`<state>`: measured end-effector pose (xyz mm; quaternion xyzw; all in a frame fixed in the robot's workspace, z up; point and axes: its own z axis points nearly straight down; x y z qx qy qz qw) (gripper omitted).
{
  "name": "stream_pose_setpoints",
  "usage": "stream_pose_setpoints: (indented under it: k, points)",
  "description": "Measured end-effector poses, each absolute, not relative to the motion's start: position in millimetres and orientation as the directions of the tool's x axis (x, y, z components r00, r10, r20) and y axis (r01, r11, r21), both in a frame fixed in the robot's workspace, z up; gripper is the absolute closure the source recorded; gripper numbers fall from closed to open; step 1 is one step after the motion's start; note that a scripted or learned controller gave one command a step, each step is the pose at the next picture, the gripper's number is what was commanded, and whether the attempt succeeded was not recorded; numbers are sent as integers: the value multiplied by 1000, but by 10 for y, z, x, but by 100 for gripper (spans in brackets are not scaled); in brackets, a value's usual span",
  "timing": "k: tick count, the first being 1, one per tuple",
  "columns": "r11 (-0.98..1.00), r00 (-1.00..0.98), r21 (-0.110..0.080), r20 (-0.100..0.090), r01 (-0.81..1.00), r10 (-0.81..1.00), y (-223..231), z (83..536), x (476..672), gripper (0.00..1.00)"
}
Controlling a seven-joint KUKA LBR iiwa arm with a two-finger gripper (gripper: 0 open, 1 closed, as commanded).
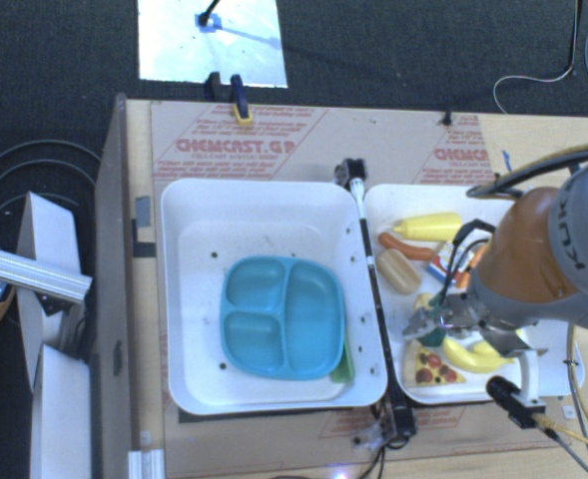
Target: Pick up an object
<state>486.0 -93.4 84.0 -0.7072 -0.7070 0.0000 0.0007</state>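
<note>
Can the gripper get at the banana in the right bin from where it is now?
Probably yes: the gripper sits low in the right bin, right beside the banana, with no other toy between them.

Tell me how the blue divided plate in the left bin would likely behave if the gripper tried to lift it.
The blue divided plate looks like moulded plastic, so probably stiff and light for its size. It lies flat on the floor of the left bin, so its low rim may give little to grip. Its smooth surface could slip; being flat, it should slide rather than roll.
</note>
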Motion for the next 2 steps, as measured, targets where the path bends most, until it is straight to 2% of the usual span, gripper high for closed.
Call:
stream_pose_setpoints:
  k: [1, 2]
  points:
    - [6, -6, 8, -2, 1000, 1000, -982, 853, 5577, 0]
    - [1, -1, -4, 2, 1000, 1000, -833, 836, 5136, 0]
